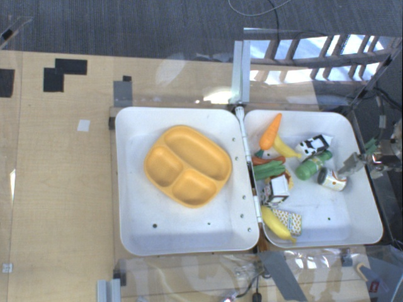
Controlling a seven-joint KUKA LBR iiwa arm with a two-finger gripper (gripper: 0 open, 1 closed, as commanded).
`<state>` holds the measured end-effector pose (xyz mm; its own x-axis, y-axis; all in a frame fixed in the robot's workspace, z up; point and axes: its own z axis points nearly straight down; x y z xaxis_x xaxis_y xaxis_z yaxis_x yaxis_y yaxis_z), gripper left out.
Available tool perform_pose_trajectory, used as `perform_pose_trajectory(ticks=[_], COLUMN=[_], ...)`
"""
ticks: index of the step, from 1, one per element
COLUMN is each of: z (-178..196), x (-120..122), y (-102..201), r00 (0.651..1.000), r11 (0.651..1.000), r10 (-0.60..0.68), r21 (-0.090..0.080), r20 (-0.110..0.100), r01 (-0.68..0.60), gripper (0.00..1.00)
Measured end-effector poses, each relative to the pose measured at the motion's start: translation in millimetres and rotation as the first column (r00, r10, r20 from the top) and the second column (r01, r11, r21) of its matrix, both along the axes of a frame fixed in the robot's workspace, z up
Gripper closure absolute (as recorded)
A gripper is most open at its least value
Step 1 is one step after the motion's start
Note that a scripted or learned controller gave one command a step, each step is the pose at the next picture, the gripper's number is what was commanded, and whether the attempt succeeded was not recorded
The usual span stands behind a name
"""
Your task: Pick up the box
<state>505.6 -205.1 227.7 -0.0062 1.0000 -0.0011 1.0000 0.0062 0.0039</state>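
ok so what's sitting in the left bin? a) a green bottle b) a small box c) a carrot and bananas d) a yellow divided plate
d: the yellow divided plate lies alone in the left bin, while the carrot, the bananas and the small box all lie in the right bin.

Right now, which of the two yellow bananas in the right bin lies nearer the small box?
The yellow banana at the bin's front edge, directly below the small box. The other yellow banana lies further back, beside the orange carrot.
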Motion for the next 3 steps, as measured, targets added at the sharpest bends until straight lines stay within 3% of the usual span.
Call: perform_pose_trajectory(ticks=[1, 2, 3], z=[-137.1, -137.3, -78.6], x=[23.6, 3.6, 75.1], y=[45.0, 100.8, 70.9], r00=[0.998, 0.868, 0.931], r11=[0.998, 0.869, 0.931], r10=[-0.055, -0.496, -0.365], r21=[-0.001, 0.006, 0.002], r20=[0.012, 0.012, 0.001], r01=[0.055, 0.496, 0.365], gripper=[0.00, 0.00, 0.00])
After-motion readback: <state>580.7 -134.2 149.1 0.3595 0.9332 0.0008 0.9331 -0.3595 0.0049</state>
